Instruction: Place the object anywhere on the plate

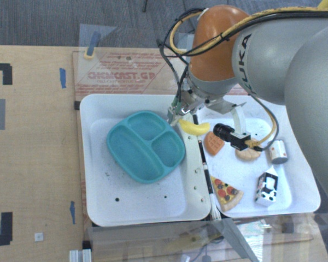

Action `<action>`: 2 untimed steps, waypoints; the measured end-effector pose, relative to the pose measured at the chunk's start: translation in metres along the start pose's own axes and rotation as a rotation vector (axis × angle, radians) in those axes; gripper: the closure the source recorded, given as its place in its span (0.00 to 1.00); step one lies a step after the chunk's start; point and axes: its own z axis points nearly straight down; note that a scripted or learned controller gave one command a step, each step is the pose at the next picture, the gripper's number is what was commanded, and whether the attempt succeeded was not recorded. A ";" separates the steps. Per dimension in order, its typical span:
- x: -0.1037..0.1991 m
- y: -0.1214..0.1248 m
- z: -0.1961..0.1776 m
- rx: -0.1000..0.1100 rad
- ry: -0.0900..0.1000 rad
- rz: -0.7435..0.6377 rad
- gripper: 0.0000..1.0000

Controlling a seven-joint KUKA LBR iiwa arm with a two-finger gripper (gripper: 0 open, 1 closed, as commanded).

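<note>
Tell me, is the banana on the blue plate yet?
Not yet. The banana sits past the plate, over the wall between the two bins, right under the gripper. The plate's three sections hold nothing.

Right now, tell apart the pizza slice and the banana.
The pizza slice is a flat triangle with red toppings; the banana is a plain yellow curve. The pizza slice lies near the right bin's front; the banana sits at the bins' divider under the claw. Both are toy foods.

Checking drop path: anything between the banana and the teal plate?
Camera view: nothing lies between them. The banana hangs at the gripper, right beside the teal plate rim, above the bins' divider.
</note>
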 end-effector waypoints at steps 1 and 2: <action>0.037 0.014 0.011 -0.001 0.001 -0.135 1.00; 0.036 0.014 0.011 0.000 0.000 -0.134 0.00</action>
